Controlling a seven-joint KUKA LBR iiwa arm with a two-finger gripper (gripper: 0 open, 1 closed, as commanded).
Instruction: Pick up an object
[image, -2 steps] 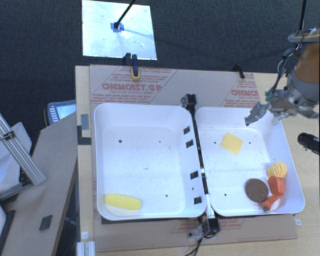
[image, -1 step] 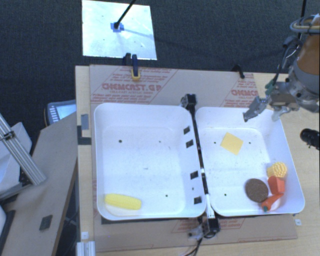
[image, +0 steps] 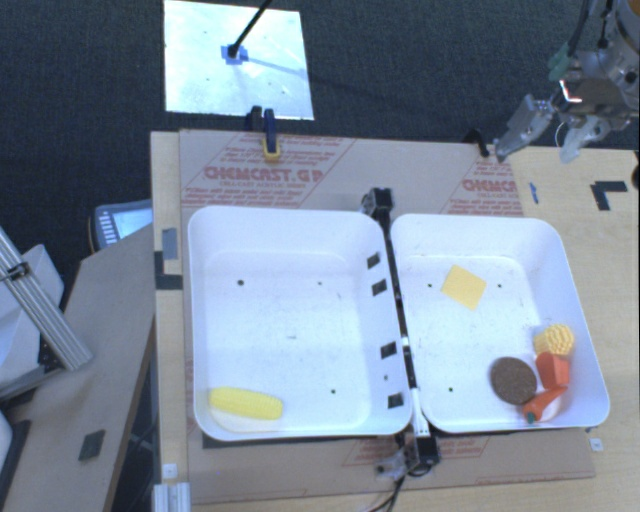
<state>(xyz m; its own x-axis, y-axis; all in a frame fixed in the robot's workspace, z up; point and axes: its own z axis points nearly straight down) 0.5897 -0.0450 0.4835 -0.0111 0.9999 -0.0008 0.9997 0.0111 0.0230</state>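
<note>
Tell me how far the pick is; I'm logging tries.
Nothing looks done. The tool hangs above the bench's far right corner with nothing between its fingers. The cheese slice, cookie and carrot lie in the right bin. Reaching and grasping remain.

The arm (image: 610, 60) is cut off by the top-right corner; its tool (image: 545, 125) is blurred. The orange piece (image: 545, 403) partly hides behind the brown disc (image: 513, 380).
</note>
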